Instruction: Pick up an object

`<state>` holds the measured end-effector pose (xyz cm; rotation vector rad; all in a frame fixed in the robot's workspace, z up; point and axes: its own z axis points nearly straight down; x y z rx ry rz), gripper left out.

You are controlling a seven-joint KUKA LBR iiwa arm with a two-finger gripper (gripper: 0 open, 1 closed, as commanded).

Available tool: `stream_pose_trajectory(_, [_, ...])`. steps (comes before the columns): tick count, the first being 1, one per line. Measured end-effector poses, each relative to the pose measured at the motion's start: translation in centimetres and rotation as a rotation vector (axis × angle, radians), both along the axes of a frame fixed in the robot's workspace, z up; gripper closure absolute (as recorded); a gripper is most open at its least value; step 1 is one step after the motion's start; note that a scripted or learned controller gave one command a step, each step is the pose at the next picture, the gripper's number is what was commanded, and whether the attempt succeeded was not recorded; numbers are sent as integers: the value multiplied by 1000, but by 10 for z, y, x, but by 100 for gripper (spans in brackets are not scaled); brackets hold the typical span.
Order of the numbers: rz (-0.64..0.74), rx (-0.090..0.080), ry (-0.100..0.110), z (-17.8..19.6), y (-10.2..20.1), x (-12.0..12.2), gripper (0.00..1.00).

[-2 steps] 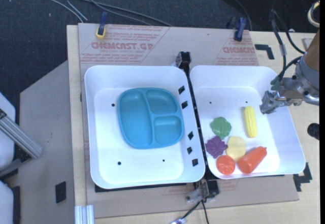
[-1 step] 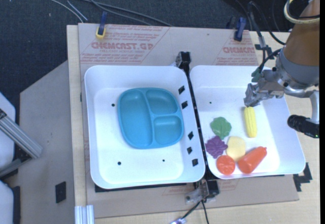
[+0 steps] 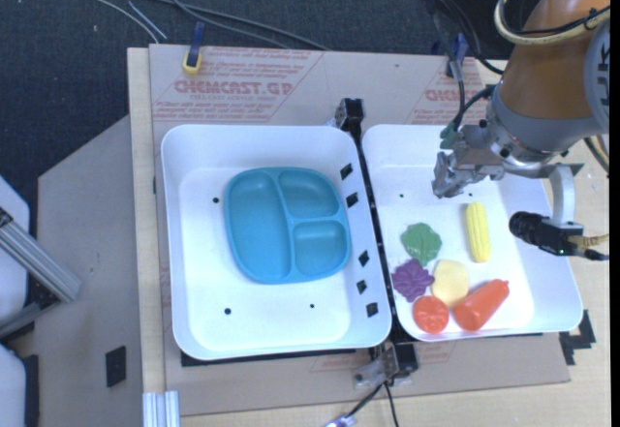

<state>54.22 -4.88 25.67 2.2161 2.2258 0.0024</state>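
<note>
My gripper (image 3: 448,185) hangs over the upper middle of the right bin (image 3: 399,156), above and left of a yellow corn cob (image 3: 477,229). Nothing shows between its fingers. Below it lie a green broccoli piece (image 3: 420,242), purple grapes (image 3: 412,279), a pale yellow lemon (image 3: 450,278), a red tomato (image 3: 431,315) and an orange carrot (image 3: 481,303), clustered in the bin's lower half.
The left bin (image 3: 194,319) holds a blue divided plate (image 3: 287,223). A black clip rail (image 3: 356,193) runs between the two bins. A black device (image 3: 544,233) juts over the right bin's right side. Cables trail across the dark floor at top.
</note>
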Motion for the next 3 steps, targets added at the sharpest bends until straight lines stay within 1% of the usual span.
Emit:
stream_pose_trajectory(1, [-1, -1, 0, -4, 40, 13, 100])
stream_pose_trajectory(2, [0, 0, 1, -23, 88, 33, 100])
stream_pose_trajectory(3, [1, 1, 1, -36, 140, 48, 100])
